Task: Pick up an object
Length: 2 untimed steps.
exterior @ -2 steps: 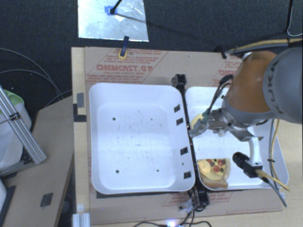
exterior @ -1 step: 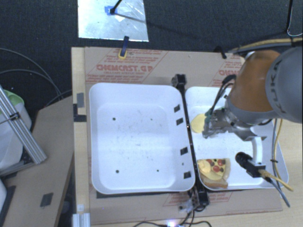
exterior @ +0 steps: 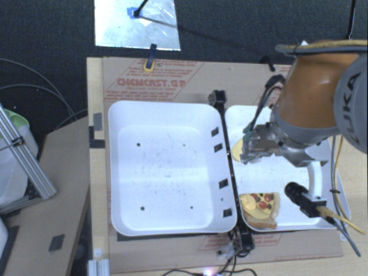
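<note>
A toy pizza slice [exterior: 260,206], tan crust with yellow cheese and red dots, lies in the near left corner of the right bin [exterior: 270,180]. A yellow object [exterior: 237,149] peeks out at the right bin's left wall, mostly hidden under the gripper. My gripper [exterior: 251,152] hangs low over the right bin's left side, right beside that yellow object. The arm's big orange and grey wrist covers much of the right bin.
The left bin [exterior: 167,165] is a shallow white tray with a few dark specks. A black divider strip with clips [exterior: 223,154] runs between the bins. A shiny metal plate [exterior: 137,15] lies beyond the bench. A metal frame [exterior: 23,160] stands at far left.
</note>
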Tool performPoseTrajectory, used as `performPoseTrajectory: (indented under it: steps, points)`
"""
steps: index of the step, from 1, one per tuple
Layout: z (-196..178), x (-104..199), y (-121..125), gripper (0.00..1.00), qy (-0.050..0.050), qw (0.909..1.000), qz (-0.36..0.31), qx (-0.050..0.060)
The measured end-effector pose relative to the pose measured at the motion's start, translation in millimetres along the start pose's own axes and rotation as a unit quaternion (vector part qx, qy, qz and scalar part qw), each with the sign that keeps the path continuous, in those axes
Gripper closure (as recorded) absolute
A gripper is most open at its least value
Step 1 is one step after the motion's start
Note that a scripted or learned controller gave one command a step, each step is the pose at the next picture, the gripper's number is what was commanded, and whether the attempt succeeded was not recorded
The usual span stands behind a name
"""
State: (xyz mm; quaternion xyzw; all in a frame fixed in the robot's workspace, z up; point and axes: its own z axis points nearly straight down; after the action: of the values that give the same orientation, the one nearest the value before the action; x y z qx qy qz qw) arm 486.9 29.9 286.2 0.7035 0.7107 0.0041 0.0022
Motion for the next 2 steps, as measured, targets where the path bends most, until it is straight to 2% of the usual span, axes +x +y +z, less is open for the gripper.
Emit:
performPoseTrajectory:
  steps: [1,2]
  points:
    - [-180.5,34.0,2.8,1.0,0.001,1.0,0.0,-0.006]
    - [-110.4,-28.4,0.4,1.0,-0.002,1.0,0.007,0.005]
